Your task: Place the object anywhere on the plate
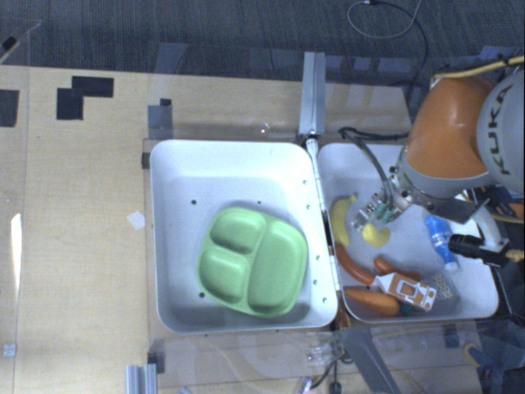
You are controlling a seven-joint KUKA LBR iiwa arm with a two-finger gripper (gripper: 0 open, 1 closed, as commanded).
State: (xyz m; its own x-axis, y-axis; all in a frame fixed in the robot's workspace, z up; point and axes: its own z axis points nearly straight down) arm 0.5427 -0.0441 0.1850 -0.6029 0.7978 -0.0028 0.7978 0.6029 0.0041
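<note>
A green plate with three compartments lies in the left white bin. My gripper hangs over the right bin, near its left-centre. Just below the gripper lies a small round yellow object. To the left of that, a yellow banana rests by the bin's left wall. The gripper is right above the round yellow object, and I cannot tell whether it touches it. Nothing lies on the plate.
The right bin also holds a red-orange sausage, an orange carrot, a small printed box and a blue bottle. A metal divider runs between the bins. Cables trail near the arm.
</note>
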